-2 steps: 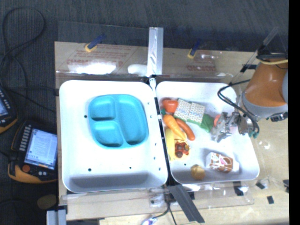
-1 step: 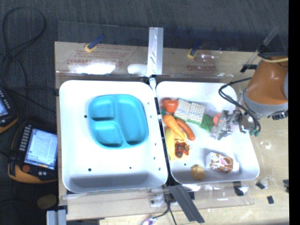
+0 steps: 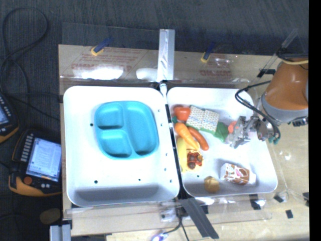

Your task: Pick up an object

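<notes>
Now you see gripper (image 3: 239, 134) low in right bin (image 3: 261, 177), centre-right of frame, probably reaching for green item (image 3: 221, 130); jaw state unclear.

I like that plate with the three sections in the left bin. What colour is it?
The plate is bright blue, shown best in the camera view.

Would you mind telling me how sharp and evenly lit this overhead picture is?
Camera view: soft overall; the tool is a blurred tangle, its parts indistinct; the white bins look bright and near washed out; the clear sheet behind them shows pale glare; the floor is dark.
</notes>
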Controlling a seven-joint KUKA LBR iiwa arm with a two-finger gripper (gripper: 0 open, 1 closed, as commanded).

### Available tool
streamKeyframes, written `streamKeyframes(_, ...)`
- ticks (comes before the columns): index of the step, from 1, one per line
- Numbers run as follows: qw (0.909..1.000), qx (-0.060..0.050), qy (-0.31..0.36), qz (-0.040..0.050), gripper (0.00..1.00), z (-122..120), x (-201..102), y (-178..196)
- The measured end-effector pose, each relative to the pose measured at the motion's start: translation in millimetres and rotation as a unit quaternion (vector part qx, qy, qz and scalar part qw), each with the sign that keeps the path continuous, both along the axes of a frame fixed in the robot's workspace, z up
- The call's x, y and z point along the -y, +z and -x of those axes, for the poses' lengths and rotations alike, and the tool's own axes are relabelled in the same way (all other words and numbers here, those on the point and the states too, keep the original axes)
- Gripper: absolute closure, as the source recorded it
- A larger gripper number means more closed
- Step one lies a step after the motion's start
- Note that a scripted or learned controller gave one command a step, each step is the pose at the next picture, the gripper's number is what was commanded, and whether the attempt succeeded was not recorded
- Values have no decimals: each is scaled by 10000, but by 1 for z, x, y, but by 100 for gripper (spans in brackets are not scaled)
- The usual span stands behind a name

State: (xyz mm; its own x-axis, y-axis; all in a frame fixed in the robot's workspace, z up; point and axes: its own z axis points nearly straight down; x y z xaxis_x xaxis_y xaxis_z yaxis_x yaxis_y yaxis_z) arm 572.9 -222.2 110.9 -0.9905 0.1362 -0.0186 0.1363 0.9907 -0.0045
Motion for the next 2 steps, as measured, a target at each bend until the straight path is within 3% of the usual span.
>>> streamKeyframes(1,9888,-84,-1488,-52,100,67,-59,55)
streamKeyframes(2,9999,-35,-140,-28,100,35,-1,-20)
